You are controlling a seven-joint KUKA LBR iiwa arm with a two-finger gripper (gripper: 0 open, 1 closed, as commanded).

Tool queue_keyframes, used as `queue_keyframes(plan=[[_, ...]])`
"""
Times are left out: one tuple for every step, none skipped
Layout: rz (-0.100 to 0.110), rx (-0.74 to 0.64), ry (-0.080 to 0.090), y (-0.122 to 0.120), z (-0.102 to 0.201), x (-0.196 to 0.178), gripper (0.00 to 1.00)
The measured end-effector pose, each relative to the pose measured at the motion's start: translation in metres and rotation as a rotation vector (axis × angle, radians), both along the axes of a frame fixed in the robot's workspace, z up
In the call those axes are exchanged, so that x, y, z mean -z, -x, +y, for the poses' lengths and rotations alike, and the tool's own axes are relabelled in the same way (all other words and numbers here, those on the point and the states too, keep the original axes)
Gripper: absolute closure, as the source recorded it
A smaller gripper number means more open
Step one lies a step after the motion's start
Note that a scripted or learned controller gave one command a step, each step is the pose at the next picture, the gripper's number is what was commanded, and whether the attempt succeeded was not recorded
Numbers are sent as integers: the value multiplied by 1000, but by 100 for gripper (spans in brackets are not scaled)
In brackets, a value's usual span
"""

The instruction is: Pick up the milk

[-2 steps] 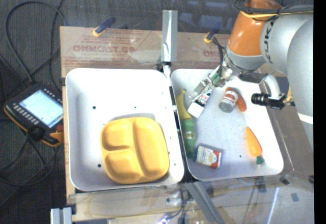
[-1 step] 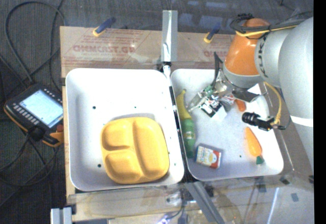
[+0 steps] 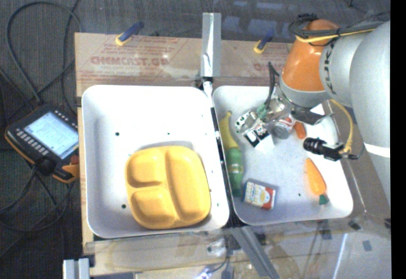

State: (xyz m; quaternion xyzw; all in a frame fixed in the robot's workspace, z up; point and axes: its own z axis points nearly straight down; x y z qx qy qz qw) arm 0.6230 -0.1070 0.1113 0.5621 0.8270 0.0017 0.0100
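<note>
The milk [image 3: 260,195] is a small carton with a red, white and green face. It lies flat near the front edge of the right bin [image 3: 288,163]. My gripper [image 3: 252,129] hangs over the back half of that bin, well behind the carton and a little left of it, close to the banana [image 3: 226,132]. Its fingers stand open with nothing between them. The grey arm with its orange band [image 3: 307,68] reaches in from the right.
A green bottle [image 3: 235,168] lies along the right bin's left wall, just left of the milk. A carrot [image 3: 316,180] lies at the right and a small red-orange item [image 3: 293,127] by the wrist. The left bin [image 3: 114,113] holds a yellow divided tray [image 3: 168,186].
</note>
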Motion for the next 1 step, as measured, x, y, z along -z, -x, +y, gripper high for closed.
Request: queue_keyframes(plan=[[20, -15, -8, 13, 69, -72, 100]])
